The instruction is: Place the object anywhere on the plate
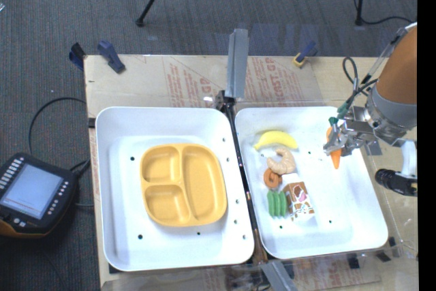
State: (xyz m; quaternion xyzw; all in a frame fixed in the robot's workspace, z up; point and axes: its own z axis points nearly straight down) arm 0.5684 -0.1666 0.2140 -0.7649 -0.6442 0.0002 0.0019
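Note:
A yellow plate [184, 185] with three compartments lies in the left bin [116, 146], with nothing on it. My gripper [336, 146] hangs over the upper right part of the right bin [354, 215]. Its fingers are shut on a small orange carrot [336, 160], whose tip pokes out below them. The carrot appears lifted off the bin floor. The plate lies far to the gripper's left, across the divider between the two bins.
Along the right bin's left side lie a yellow banana [276, 140], a pale shrimp-like piece [281, 161], a brown round piece [272, 178], a green bean bundle [276, 203] and a small carton [299, 198]. A grey post [238, 68] stands behind the bins.

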